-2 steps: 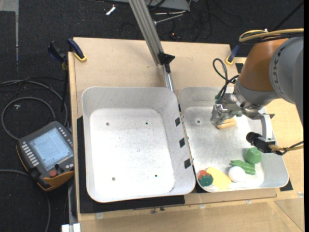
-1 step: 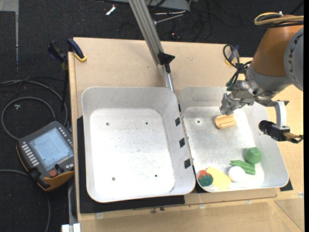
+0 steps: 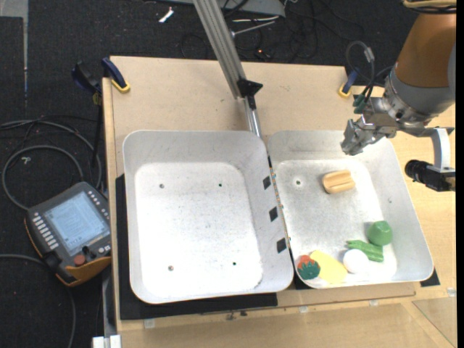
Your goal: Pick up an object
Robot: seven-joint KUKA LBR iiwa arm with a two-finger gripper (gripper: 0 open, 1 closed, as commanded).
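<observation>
Task looks barely started, nothing picked yet as far as the frame shows. Gripper [image 3: 355,142] hangs over the far edge of the right bin [image 3: 406,194], above the bin floor, nothing visible under or in it; whether it is open or closed, cannot tell, too small and dark at this slant. Arm [image 3: 428,46] comes in from the right, orange band above the wrist. Candidate objects all sit in the right bin: tan block [image 3: 338,181] lies near the middle, closest to the gripper but apart from it, on the near side of it. Cluster at the near corner: green round piece [image 3: 380,232], green elongated piece [image 3: 366,249] just beside it, white round object [image 3: 355,261] touching or nearly touching that, yellow piece [image 3: 331,269], and a red-and-green item [image 3: 308,266] at the bin's left near corner. Left bin [image 3: 134,194] sits alongside on the counter [image 3: 181,85]. Left to do: choose a target, likely the tan block since it is isolated, descend, close, lift. The cluster would be harder, pieces crowd each other.
</observation>
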